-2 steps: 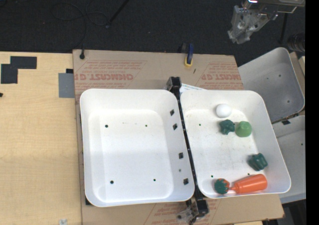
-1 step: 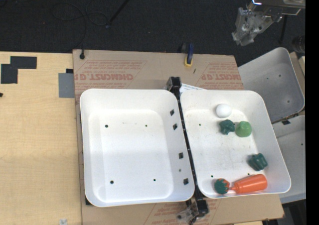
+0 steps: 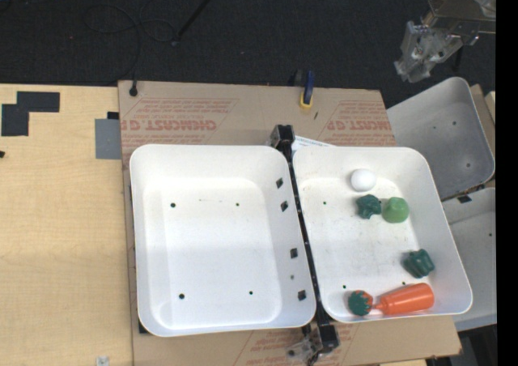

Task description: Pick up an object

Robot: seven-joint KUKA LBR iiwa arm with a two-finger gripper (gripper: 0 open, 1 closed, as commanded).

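Right now you see the tool [image 3: 422,53] in the upper right of the frame, well above and beyond the bins, over the dark floor; it is too small and blurred for you to tell how it stands.

Look to the right bin [image 3: 437,194], right of centre. Near its upper middle lies a white egg-shaped ball [image 3: 362,180]. Just below and to the right of it, a dark green lumpy piece [image 3: 368,206] touches a light green ball [image 3: 395,210]. Lower, near the right wall, sits another dark green lumpy piece [image 3: 418,262]. Along the bottom wall lies an orange carrot-like toy [image 3: 406,299], lengthwise, with a green and red rounded piece [image 3: 359,303] at its left end; you cannot tell whether the two are joined.

The left bin [image 3: 154,194] sits side by side with the right one, their walls touching along the centre. Both rest on a brown cardboard sheet [image 3: 202,117] laid on the pale wooden counter [image 3: 57,235]. A small blue and yellow clamp [image 3: 307,91] grips the sheet's top edge.
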